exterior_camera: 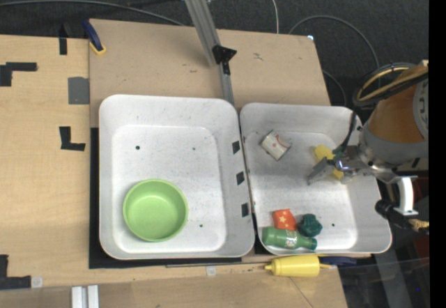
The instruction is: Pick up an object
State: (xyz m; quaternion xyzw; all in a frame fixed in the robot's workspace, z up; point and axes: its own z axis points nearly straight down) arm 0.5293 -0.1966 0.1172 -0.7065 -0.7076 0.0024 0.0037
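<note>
Nearest the camera, a yellow bottle (pixel 295 266) lay on the surface just outside the right bin (pixel 362 230), beside a green bottle (pixel 287 238), an orange piece (pixel 283 218) and a dark green lump (pixel 310 224). Farther in, the gripper (pixel 327 168) hung low with its fingers apart, touching a small yellow object (pixel 323 154) on one side. Closing off-centre would likely nudge it away. A white block (pixel 274 145) lay beyond.
</note>
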